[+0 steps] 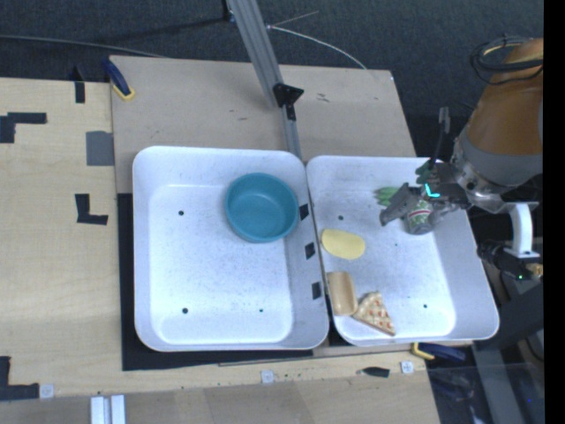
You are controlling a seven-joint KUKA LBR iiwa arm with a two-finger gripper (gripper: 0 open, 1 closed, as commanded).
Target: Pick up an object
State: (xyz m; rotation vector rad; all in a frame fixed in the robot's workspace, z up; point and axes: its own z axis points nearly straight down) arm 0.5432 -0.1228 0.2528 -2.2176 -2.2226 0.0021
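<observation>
The two-finger gripper [415, 210] is lowered beside a green leafy object [387, 193]; likely light, soft, best pinched mid-body.

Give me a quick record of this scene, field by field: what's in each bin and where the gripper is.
left bin: blue bowl, upright, near its upper right
right bin: yellow piece, brown roll, pizza slice, green item
gripper: over the right bin's upper part, beside the green item
arm: enters from the right
</observation>
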